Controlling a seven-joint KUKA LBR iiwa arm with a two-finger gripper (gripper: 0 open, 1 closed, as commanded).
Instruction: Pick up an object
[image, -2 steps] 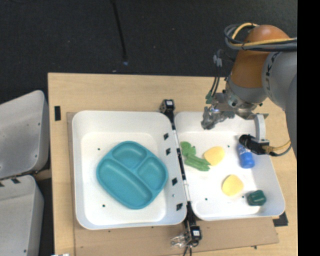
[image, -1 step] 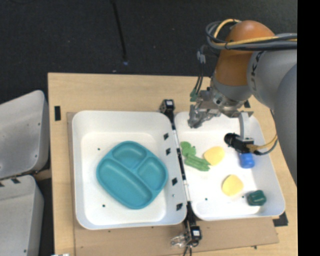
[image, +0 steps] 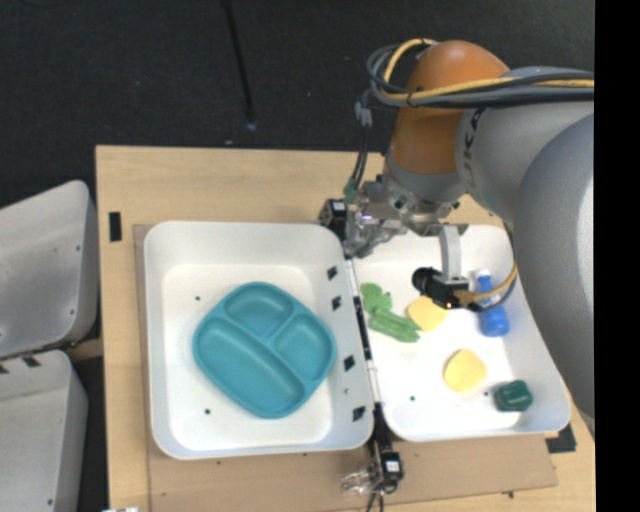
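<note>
Two bins: left bin (image: 152, 330) and right bin (image: 470, 432), shallow and white, side by side on the wooden bench (image: 230, 180), rims touching down the middle.
Arm: grey arm (image: 530, 160) comes in from 3 o'clock, orange band (image: 445, 90) at 12 o'clock over the right bin.
Gripper: gripper (image: 372, 232) sits low at the 11 o'clock corner of the right bin, just beside the shared rim. How far open it is cannot be told from this angle, and nothing is seen in its hold.
Left bin contents: teal divided plate (image: 263, 347), flat, centre of the bin, leaning toward 5 o'clock.
Right bin, 9 o'clock: green pod toy (image: 385, 312), lying near the shared rim, at 6 o'clock from the gripper and apart from it.
Right bin, centre: yellow piece (image: 427, 314), touching or just beside the pod's 3 o'clock end.
Right bin, 3 o'clock: blue piece (image: 492, 318), near the far wall.
Right bin, 5 o'clock: yellow lump (image: 464, 370), with a dark green block (image: 513, 396) near it, in the corner.
</note>
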